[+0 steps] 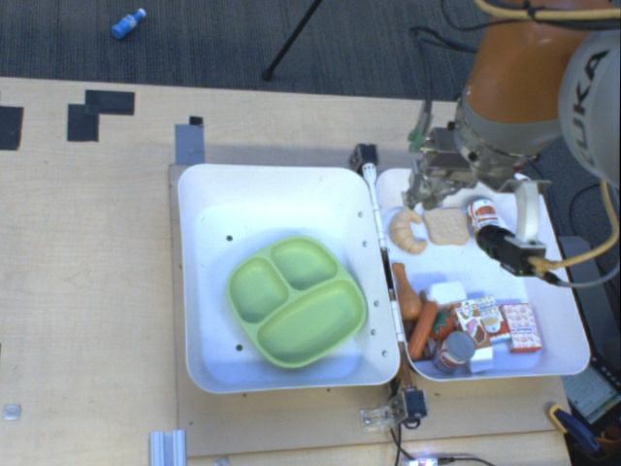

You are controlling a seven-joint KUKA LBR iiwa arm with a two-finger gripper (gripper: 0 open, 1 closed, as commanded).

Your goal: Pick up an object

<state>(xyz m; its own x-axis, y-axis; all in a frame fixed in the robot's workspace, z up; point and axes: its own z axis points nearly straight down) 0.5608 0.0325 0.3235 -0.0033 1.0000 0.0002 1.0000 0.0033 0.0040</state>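
The right bin (572, 343) holds several small items: a croissant (408, 231), a slice of toast (447, 227), a small jar with a red label (482, 214), two carrots (413, 314), a can (454, 350) and small cartons (505, 323). My gripper (422, 194) hangs over the far left part of this bin, just above the croissant and the toast. Nothing shows between its fingers. The orange band and grey wrist sit above it at the upper right.
The left bin (199, 260) holds a green divided plate (296, 301). A black clamp (365, 153) sits at the far end of the wall between the bins. Cables trail along the right side. A small blue bottle (127, 23) lies on the floor far back.
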